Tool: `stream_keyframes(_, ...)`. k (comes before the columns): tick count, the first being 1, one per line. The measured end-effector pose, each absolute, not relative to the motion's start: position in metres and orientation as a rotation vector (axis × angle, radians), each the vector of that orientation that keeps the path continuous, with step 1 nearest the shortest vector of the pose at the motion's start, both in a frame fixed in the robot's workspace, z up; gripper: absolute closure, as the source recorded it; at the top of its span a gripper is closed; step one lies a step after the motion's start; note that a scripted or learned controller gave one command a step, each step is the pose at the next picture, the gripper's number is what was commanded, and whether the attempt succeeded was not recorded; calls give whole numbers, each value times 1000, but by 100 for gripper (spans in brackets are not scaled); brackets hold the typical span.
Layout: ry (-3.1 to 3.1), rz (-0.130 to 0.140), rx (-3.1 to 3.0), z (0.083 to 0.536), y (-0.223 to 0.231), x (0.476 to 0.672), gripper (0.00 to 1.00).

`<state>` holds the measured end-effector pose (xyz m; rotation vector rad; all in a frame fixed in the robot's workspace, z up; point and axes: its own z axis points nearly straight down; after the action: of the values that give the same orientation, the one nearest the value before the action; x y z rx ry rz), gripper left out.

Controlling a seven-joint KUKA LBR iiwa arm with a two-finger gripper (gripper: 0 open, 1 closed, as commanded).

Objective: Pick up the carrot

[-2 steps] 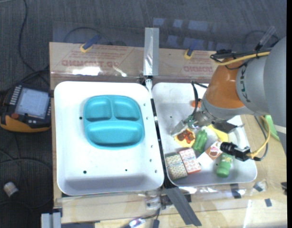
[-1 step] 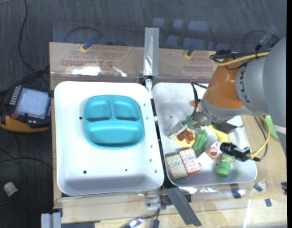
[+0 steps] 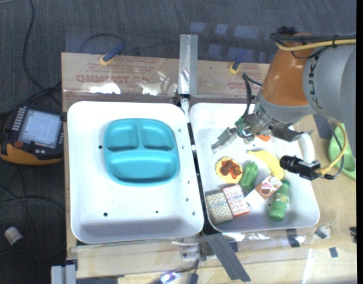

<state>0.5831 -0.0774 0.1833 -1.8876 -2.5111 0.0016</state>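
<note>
Now my gripper (image 3: 224, 139) hangs open and empty, and the carrot (image 3: 263, 138) lies just right, under my wrist.

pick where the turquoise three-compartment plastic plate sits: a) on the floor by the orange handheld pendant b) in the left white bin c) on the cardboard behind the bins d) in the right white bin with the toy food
b: the turquoise three-compartment plastic plate lies flat in the left white bin, apart from the toy food in the right white bin.
</note>
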Motion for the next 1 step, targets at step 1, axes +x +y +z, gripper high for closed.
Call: stream_keyframes(1, -2543, 4, -1843, 183, -31, 563, 0)
